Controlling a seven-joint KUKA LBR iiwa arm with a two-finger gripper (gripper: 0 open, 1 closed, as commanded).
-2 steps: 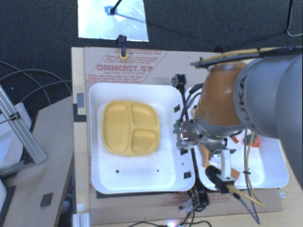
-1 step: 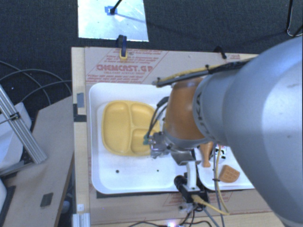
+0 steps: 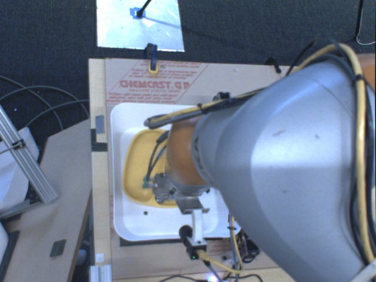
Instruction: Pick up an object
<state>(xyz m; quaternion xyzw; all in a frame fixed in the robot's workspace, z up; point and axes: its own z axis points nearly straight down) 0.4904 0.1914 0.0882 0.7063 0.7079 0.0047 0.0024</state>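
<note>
Here, grey arm (image 3: 294,157) fills right of frame, nearest camera. Below it, centre-left: gripper (image 3: 161,184) over yellow dish (image 3: 138,163), inside white bin (image 3: 126,216). Finger state: cannot tell. Farther, upper centre: blue clamp (image 3: 152,57) on cardboard sheet (image 3: 158,78).

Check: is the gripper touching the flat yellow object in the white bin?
Cannot tell. In the camera view the grey arm's wrist covers the gripper's tips and overlaps the flat yellow object in the white bin, hiding any contact or gap.
</note>
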